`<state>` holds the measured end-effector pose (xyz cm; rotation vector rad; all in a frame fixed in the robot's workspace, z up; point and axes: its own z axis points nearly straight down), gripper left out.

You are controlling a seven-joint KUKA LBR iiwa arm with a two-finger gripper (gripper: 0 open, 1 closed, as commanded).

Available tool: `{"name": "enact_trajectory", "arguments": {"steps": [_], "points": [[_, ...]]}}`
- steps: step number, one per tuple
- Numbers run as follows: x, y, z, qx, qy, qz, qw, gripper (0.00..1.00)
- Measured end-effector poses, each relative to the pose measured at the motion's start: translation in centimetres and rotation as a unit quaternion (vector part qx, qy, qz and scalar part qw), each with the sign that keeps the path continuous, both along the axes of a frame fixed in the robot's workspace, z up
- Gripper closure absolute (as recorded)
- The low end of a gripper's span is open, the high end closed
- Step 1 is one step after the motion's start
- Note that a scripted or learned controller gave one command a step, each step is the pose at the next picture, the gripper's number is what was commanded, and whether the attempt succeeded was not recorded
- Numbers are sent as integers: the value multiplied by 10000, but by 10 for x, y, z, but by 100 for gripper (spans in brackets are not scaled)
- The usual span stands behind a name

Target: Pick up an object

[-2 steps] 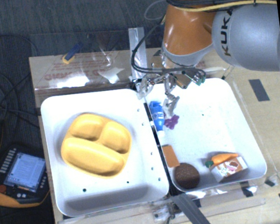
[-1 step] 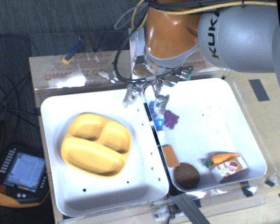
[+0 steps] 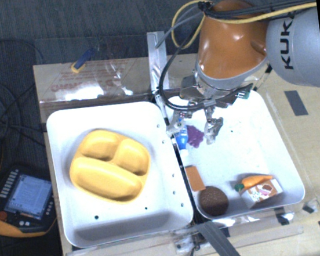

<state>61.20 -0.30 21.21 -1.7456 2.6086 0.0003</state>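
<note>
Straddling purple object (image 3: pixel 195 135) near bin wall (image 3: pixel 176 151), pincer (image 3: pixel 197 131) spread.

Dark carpet floor (image 3: pixel 75 18) around wooden bench (image 3: pixel 318 133); black cables (image 3: pixel 2 86) trailing left; two handheld pendants (image 3: pixel 23 198) on floor.

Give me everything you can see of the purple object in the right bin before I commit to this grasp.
The purple object is small, irregular and matte, maybe soft plastic or rubber. It lies on the floor of the right bin, near its upper left corner, beside a blue object against the bin's left wall. It sits between the two open fingers of the end effector, which flank it left and right. Contact with the fingers cannot be confirmed, and it does not look lifted.
</note>
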Motion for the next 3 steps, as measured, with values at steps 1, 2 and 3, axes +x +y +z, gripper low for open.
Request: {"name": "enact_trajectory", "arguments": {"steps": [1,2,3], "points": [[56,9,9,17,-6,1245,9922,0],[57,29,46,20,-13,2942,9557,0],[56,80,-28,17,0,4414,8973,0]]}}
